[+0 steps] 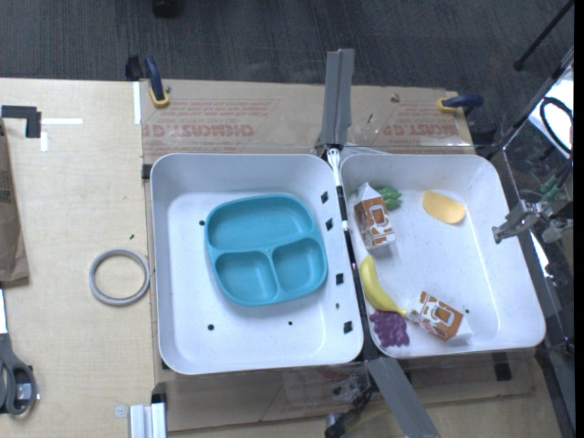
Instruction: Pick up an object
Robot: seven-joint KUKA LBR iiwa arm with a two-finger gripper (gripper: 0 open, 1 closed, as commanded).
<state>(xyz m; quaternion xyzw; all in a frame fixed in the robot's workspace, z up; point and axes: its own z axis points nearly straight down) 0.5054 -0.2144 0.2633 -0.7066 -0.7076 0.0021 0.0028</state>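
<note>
Two bins; banana lies in the right one.

L bin: blue tray. R bin: banana, grapes (touching), two cartons.

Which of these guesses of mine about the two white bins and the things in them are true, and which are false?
1. The blue divided tray lies in the left bin. True.
2. The banana lies in the same bin as the tray. False: it lies in the right bin, near its left wall.
3. A bunch of purple grapes sits near the banana's lower end. True.
4. The roll of tape is inside the left bin. False: it lies on the bench, left of that bin.
5. A yellow, rounded object lies in the right bin's upper part. True.
</note>
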